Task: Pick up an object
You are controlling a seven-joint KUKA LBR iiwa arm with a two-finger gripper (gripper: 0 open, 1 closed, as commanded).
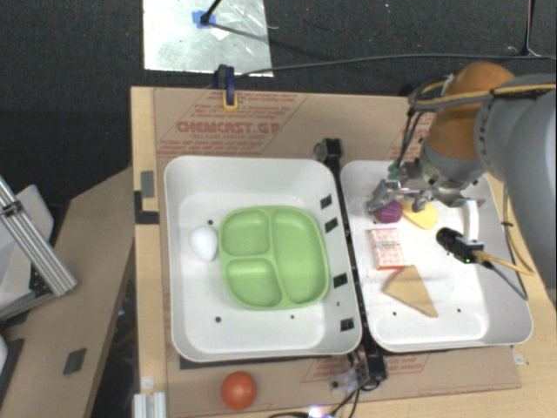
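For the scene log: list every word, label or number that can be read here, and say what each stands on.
"CHEMCAST GP", in red, on the brown protective sheet behind the left bin.
Smaller red lines above and below that name: too blurred to read.
Red print on the same sheet along the front edge, below the bins: too blurred to read.
Pink and white packet in the right bin: printed, but too small to read.
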